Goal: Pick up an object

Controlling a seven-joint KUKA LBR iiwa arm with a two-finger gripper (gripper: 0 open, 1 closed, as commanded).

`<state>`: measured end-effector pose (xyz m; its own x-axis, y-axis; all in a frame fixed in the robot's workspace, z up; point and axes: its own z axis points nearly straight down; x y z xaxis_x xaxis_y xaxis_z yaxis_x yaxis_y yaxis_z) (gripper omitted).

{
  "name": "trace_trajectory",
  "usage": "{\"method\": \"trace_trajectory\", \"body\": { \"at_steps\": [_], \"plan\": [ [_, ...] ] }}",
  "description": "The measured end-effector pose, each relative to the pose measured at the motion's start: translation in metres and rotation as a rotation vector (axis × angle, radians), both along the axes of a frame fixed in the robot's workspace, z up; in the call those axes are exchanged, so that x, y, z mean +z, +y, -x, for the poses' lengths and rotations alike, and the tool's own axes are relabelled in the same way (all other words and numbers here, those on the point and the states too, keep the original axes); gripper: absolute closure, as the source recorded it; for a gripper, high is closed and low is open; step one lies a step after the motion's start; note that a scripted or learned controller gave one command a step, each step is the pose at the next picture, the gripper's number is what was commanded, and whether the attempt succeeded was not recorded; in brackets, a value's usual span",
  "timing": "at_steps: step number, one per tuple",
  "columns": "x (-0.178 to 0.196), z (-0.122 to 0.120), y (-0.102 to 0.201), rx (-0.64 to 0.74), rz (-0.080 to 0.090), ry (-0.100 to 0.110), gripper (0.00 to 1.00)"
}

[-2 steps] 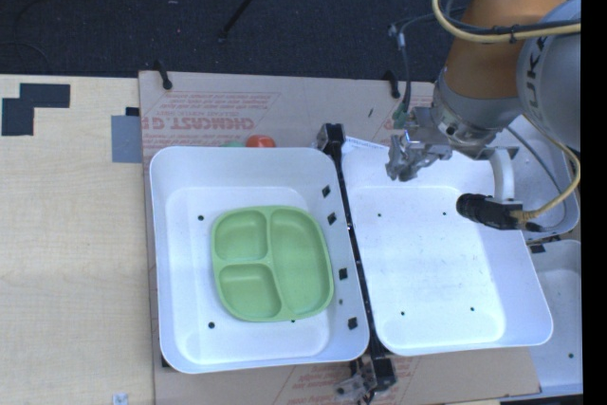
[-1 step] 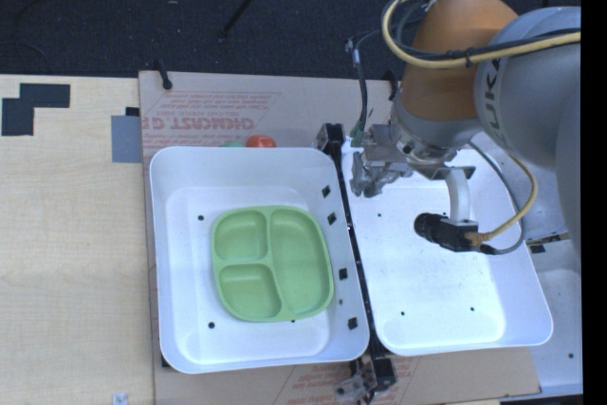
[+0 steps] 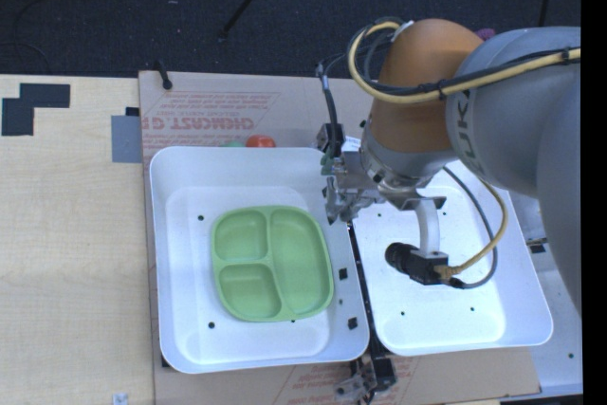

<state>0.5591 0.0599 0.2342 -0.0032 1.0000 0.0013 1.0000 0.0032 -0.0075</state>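
Observation:
A light green divided plate (image 3: pixel 270 263) with three compartments lies flat in the left white bin (image 3: pixel 180 299). My gripper (image 3: pixel 336 200) hangs low over the divider between the two bins, just right of the plate's upper right rim. The orange-banded wrist (image 3: pixel 417 81) above hides much of it. I see nothing held in it.
The right white bin (image 3: pixel 474 318) lies under the arm, and a black cable fitting (image 3: pixel 415 262) with a yellow hose hangs over its floor. A small red object (image 3: pixel 260 142) and a bit of green sit behind the left bin's far wall on the cardboard.

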Motion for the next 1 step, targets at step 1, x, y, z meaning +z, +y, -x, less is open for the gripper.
{"method": "trace_trajectory", "body": {
  "at_steps": [1],
  "plan": [
    [0.0042,0.0163,0.0471,0.002,-0.001,-0.002,1.00]
  ]
}}
